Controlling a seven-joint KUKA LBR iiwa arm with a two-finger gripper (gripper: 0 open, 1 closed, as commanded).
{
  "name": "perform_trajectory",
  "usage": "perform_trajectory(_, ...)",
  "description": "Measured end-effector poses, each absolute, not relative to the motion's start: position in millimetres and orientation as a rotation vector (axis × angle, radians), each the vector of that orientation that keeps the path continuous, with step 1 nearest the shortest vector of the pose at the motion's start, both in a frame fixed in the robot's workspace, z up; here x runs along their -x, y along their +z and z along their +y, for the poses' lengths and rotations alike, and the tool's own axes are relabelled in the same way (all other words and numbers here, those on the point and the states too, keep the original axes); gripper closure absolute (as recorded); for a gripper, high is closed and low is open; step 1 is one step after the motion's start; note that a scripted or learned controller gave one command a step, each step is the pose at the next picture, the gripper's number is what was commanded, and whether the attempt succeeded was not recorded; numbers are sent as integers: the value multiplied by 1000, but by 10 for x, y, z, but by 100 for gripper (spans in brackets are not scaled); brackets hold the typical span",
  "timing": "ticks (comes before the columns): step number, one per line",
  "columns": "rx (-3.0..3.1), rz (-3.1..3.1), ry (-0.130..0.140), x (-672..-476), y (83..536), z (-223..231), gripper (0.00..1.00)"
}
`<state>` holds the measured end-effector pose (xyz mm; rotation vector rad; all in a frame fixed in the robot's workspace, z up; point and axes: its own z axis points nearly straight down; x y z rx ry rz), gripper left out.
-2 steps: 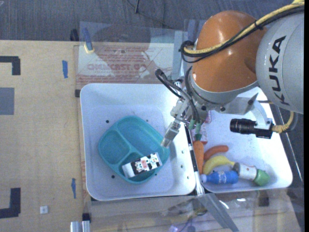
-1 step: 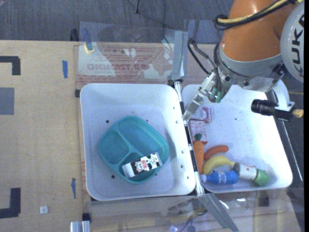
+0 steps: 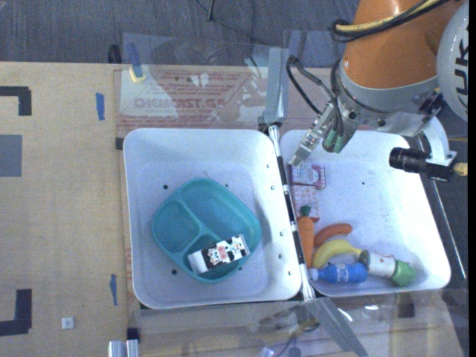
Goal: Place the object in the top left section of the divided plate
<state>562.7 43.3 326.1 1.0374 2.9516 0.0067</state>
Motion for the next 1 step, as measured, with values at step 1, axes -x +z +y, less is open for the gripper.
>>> perform_trajectory(1,-779,3035,3,-6476,4375,121,100)
